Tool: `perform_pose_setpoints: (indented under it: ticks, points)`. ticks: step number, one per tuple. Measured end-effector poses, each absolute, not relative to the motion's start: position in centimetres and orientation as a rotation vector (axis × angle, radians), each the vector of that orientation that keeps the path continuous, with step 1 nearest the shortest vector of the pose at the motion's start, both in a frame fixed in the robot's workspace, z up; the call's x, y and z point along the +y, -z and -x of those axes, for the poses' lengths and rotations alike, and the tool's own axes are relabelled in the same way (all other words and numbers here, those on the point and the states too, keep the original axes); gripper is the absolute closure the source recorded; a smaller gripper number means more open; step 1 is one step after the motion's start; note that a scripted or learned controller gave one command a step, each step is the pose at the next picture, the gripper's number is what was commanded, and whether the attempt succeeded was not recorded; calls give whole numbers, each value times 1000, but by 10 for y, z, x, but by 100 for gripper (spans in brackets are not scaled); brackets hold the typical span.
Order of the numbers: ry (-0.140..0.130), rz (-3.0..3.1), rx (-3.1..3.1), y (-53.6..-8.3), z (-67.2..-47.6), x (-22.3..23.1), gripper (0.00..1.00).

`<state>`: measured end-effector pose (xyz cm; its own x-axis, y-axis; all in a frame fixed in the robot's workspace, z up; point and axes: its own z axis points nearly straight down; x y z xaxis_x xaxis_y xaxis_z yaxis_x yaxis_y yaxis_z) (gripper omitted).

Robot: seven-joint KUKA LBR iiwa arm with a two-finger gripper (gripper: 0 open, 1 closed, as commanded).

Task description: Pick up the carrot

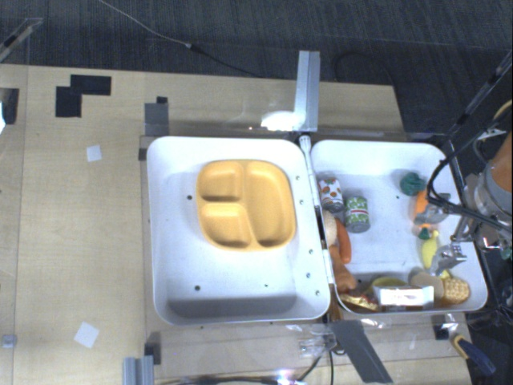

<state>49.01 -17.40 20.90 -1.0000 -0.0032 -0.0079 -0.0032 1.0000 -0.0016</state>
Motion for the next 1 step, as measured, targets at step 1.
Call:
perform_pose_setpoints:
  ticks: [1]
  points:
    - [4, -289, 3110, -90, -531, -172, 0]
